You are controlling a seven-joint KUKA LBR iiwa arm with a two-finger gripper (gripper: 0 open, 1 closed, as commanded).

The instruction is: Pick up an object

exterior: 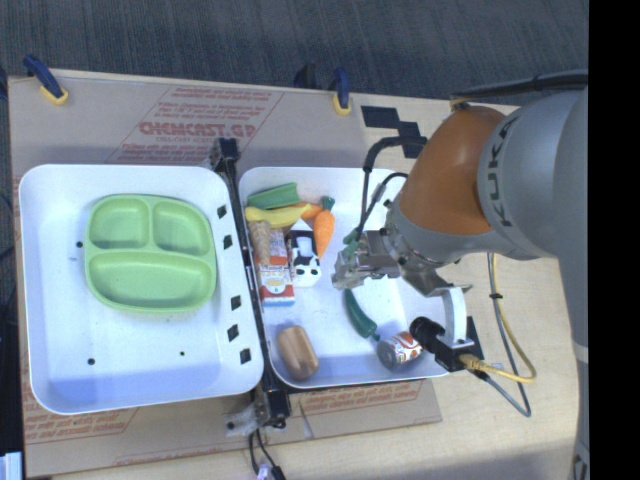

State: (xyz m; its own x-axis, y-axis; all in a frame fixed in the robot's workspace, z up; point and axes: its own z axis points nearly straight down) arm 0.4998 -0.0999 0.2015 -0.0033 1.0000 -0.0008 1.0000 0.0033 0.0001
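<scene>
The right bin [330, 373] holds several small objects. Along its left side lie a yellow banana [276, 214], a green vegetable [272, 195], an orange carrot [324, 230], a black-and-white cow toy [304, 255] and a small carton [273, 271]. A brown bread roll [297, 352] sits at the front left. A dark green curved piece [358, 315] and a red-and-white can [401, 349] lie at the front right. My gripper [352, 268] hangs over the bin's middle, just above the green piece and right of the cow toy. I see nothing held in it.
The left bin [50, 268] carries a green divided plate [150, 253]. A black hinge strip [240, 258] runs between the two bins. The arm's orange band [450, 183] and grey body cover the right bin's right side. Yellow cable [505, 368] trails off the bench's right.
</scene>
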